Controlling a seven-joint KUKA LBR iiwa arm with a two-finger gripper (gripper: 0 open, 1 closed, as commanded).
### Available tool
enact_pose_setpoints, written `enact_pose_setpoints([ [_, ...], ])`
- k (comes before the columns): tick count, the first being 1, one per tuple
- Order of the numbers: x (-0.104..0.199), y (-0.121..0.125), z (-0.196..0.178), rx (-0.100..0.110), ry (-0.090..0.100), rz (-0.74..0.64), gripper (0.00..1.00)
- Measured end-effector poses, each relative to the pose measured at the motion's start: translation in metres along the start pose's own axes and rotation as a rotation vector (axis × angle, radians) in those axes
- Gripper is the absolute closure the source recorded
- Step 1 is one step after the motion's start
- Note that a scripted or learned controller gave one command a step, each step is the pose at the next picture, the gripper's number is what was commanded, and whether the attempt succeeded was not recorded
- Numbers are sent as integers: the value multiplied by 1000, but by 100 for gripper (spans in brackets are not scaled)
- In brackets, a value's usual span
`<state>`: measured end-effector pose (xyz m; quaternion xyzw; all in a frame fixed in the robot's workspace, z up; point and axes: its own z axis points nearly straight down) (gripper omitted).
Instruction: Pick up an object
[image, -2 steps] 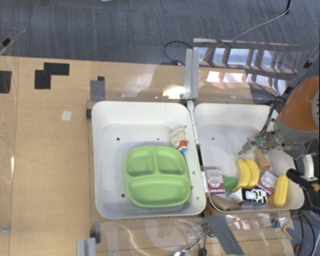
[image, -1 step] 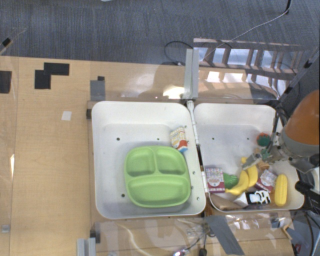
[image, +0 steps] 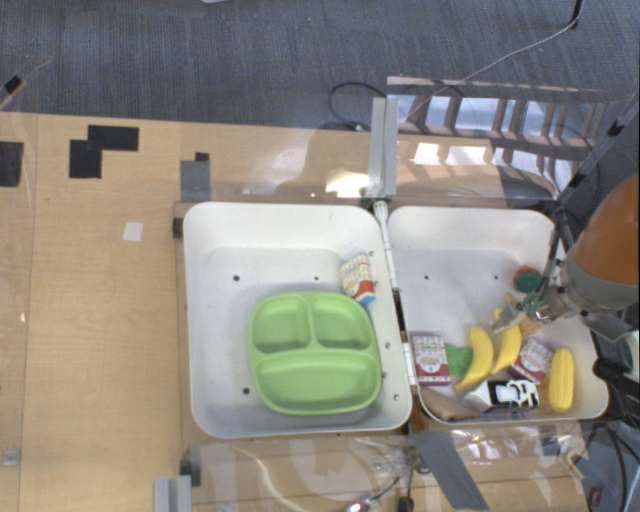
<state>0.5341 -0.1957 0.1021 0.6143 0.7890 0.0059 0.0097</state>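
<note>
Overhead, the grey arm with its orange band (image: 612, 245) reached in from the right edge, over the right shallow white bin (image: 450, 245). Its two-finger gripper (image: 530, 305) hung low near that bin's right wall, just above a pair of yellow plastic bananas (image: 492, 352); whether anything sat in its grasp could not be told, since the tips were blurred among the clutter. Beside the bananas lay a yellow plastic corn cob (image: 562, 379), a small red-and-white printed carton (image: 428, 359) against the bin's left wall, a black-and-white packet (image: 514, 393) near the front edge, and a small red and green rounded toy (image: 526, 277) just by the gripper. The left shallow white bin (image: 230, 250) held a green three-compartment plastic plate (image: 314, 352) and, touching the plate's upper right corner, a small colourful pouch (image: 358, 278) near the divider.
</note>
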Motion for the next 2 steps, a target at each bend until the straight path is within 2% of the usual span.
enact_pose_setpoints([
  [1, 66, 44, -1, 13, 6, -160, 100],
  [2, 94, 140, -110, 12, 7, -146, 100],
])
